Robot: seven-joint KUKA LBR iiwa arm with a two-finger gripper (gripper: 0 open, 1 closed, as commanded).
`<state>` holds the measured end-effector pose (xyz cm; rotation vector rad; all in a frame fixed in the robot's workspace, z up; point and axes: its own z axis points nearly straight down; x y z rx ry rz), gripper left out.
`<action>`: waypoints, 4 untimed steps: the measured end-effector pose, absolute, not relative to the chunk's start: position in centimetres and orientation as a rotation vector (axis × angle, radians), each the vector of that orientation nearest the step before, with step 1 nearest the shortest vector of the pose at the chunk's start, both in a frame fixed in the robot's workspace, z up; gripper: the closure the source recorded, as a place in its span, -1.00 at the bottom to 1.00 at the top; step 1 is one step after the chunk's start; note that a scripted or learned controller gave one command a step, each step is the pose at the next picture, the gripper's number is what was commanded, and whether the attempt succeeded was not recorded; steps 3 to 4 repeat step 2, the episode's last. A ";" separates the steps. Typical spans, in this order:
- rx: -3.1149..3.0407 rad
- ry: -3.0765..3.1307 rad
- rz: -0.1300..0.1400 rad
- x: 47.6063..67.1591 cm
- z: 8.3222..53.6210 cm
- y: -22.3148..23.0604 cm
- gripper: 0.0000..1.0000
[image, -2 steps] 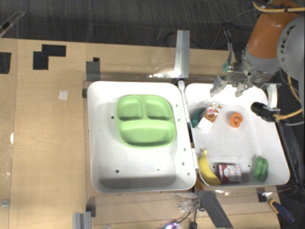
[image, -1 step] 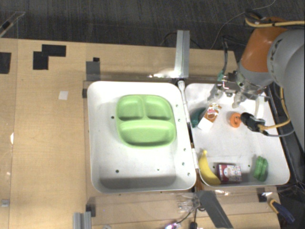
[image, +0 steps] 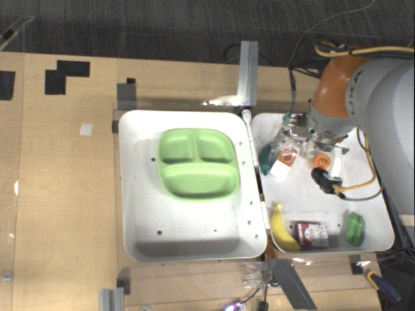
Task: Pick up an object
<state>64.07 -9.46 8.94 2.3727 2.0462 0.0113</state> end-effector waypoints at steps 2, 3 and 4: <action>2.252 2.186 0.007 67.0 18.6 -1.3 1.00; 2.252 2.186 0.007 67.0 18.6 -1.3 1.00; 2.252 2.186 0.007 67.0 18.6 -1.3 1.00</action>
